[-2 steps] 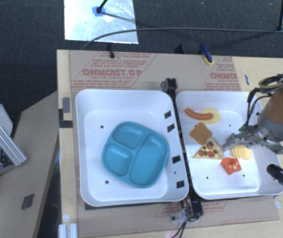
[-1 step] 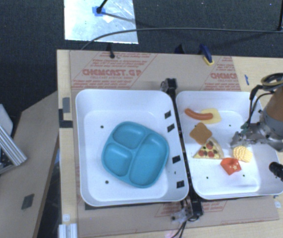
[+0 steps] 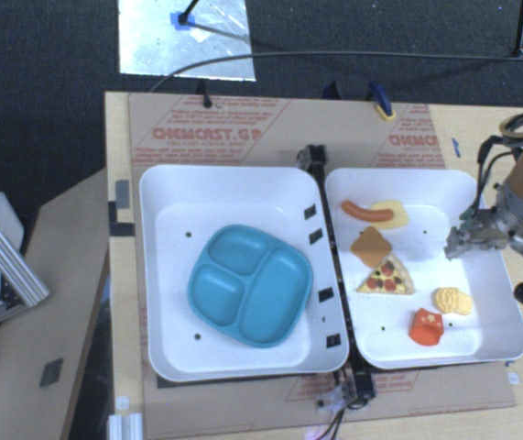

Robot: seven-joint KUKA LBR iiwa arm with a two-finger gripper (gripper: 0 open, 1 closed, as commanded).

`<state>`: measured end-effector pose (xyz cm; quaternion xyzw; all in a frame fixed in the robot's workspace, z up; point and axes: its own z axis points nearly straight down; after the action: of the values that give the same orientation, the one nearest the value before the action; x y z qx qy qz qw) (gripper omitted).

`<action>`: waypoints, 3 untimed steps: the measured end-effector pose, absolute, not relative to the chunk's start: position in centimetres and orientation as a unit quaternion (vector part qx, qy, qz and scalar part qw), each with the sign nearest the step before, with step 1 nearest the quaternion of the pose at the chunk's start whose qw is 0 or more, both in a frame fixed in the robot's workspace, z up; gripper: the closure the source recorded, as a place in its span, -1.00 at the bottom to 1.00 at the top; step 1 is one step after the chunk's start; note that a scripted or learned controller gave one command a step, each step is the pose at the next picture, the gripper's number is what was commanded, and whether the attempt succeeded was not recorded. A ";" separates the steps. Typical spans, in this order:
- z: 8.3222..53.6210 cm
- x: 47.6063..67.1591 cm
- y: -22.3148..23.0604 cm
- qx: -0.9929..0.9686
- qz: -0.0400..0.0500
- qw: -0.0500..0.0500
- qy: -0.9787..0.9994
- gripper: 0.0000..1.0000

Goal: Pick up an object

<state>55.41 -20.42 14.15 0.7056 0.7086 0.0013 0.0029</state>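
Camera view: left bin (image 3: pixel 165 204) holding a blue divided plate (image 3: pixel 249 284) at centre. Right bin (image 3: pixel 504 337) holding a sausage (image 3: pixel 367 212) on a yellow piece (image 3: pixel 391 214) at 11 o'clock, brown cracker (image 3: pixel 371 246) and pizza slice (image 3: pixel 388 279) near centre, corn cob (image 3: pixel 452 301) and red piece (image 3: pixel 426 327) at 5 o'clock. Beneath both, cardboard sheet (image 3: pixel 224 131) on the tabletop (image 3: pixel 69 236); dark carpet (image 3: pixel 41 62) and foil square (image 3: pixel 186 26) at 12. Hand (image 3: pixel 467 238) at 3 o'clock over the right bin's rim; cannot tell how far open, nothing visibly held.
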 end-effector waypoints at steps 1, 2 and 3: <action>19.0 55.4 -19.6 0.705 0.001 0.003 0.709 1.00; 23.3 55.5 -19.6 0.705 0.002 0.003 0.709 1.00; 23.7 56.8 -14.0 0.703 0.001 0.001 0.711 1.00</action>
<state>56.79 -13.99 23.68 0.7034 0.7108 0.0014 0.0008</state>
